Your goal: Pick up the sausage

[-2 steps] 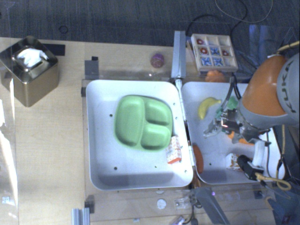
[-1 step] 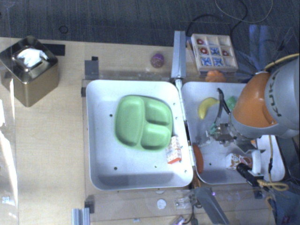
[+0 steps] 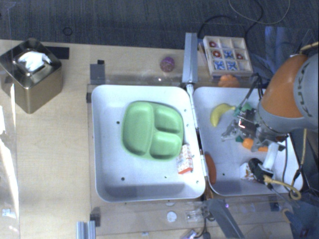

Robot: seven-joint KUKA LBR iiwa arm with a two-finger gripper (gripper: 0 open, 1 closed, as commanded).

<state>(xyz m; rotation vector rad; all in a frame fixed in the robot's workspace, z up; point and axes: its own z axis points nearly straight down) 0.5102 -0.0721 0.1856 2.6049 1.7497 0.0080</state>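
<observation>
Centrally, at the left wall of the right-hand shallow white bin [image 3: 227, 183]: reddish-brown sausage [image 3: 211, 168], lying lengthwise against the divider, untouched. Farther right in that bin: yellow banana [image 3: 220, 113] near the back, small orange piece [image 3: 247, 144] beneath the wrist. Two-finger metal gripper [image 3: 234, 132] poised over the bin's middle, well apart from the sausage; finger state impossible to tell. Grey arm with orange band [image 3: 283, 91] entering from the right. Left-hand white bin [image 3: 107, 183]: green three-compartment plastic tray [image 3: 152, 129], with a small red-and-white carton [image 3: 185, 160] just beside its lower right corner. Behind the bins: tic-tac-toe board [image 3: 227, 56]. Far left: bronze square tissue box [image 3: 32, 78].
</observation>
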